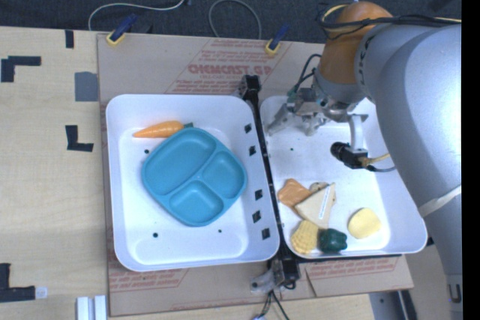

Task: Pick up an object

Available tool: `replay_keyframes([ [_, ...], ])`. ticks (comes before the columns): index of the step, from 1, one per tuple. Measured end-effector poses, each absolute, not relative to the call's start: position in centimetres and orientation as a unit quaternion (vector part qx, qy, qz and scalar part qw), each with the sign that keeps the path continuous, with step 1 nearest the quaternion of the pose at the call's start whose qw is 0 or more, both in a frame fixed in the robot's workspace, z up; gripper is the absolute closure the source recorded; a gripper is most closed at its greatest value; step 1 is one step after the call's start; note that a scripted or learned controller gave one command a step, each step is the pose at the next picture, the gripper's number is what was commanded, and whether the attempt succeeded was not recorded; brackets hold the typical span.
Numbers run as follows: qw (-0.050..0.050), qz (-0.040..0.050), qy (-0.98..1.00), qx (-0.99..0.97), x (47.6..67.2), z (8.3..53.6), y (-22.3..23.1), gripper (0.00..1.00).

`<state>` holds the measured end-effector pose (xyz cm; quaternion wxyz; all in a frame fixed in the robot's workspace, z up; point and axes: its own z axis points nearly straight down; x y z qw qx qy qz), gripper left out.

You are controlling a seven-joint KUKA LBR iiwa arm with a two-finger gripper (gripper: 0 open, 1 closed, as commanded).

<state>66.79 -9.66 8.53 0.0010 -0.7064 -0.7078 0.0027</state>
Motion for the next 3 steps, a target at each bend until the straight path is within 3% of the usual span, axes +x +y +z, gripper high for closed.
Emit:
replay_keyframes([
  [2,0.000,0.0007,-0.708,-0.706,66.8,8.5,-9.9,0.00],
  [3,-0.001,-0.0007,-0.707,-0.707,66.9,8.6,-13.8,0.00],
])
